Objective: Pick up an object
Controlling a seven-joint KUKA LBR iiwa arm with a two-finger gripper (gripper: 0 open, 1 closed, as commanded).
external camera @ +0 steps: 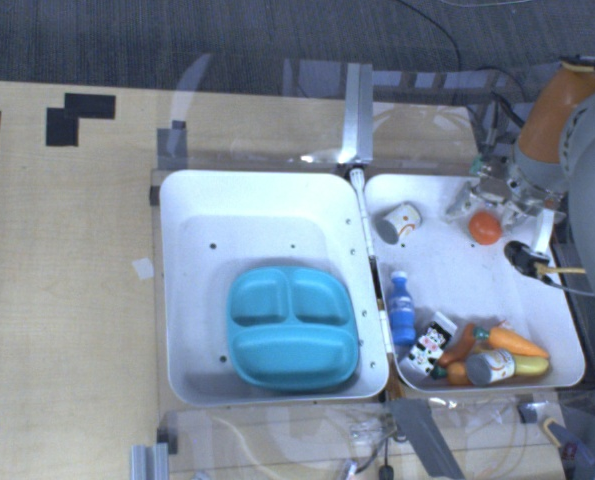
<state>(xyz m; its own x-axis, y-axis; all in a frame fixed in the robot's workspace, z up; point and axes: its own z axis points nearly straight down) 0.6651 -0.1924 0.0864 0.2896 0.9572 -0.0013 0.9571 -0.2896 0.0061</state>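
- Gripper [489, 206]: at far right of right bin [447, 268], low over an orange ball [485, 228]; finger state can't be told.
- Ball: just below gripper, on bin floor.
- White mug [400, 221]: left of ball, near divider.
- Blue bottle [401, 308]: along bin's left wall.
- Carrot [515, 342] w/ other small items: near edge of bin.
- Left bin [197, 218]: holds blue divided tray [292, 325].

My pale wooden bench top [67, 298], marked with black square patches [77, 118] near its far edge, meets dark grey ribbed carpet [177, 18] beyond, where a thin black cable [427, 13] loops across it.
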